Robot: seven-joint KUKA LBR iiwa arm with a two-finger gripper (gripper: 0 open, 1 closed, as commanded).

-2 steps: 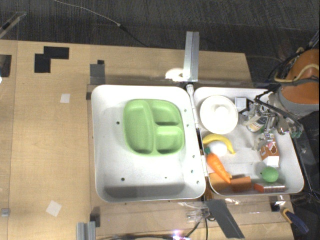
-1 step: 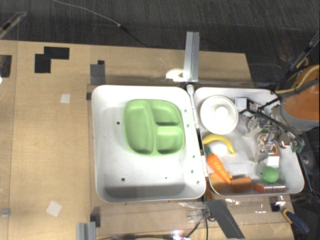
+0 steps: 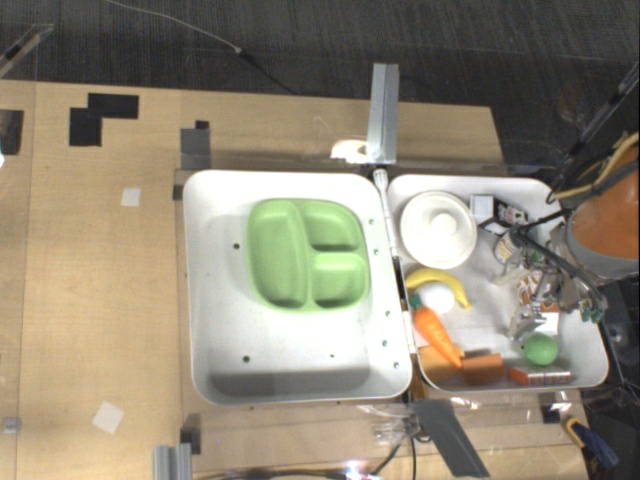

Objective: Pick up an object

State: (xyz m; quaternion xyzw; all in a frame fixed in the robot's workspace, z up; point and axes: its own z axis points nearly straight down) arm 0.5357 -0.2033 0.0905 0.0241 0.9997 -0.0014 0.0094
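1. The gripper [image 3: 530, 308] hangs over the right bin [image 3: 470, 380] near its right edge; whether it is apart or together cannot be told.
2. A green ball [image 3: 541, 349] lies just below it, near the bin's front right corner.
3. A carrot [image 3: 437, 336], banana [image 3: 440, 282] and white bowl [image 3: 438, 228] lie along the bin's left side.
4. A green tray [image 3: 305, 254] fills the left bin [image 3: 215, 288].

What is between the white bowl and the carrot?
In the camera view, a yellow banana and a white ball lie between the white bowl and the carrot.
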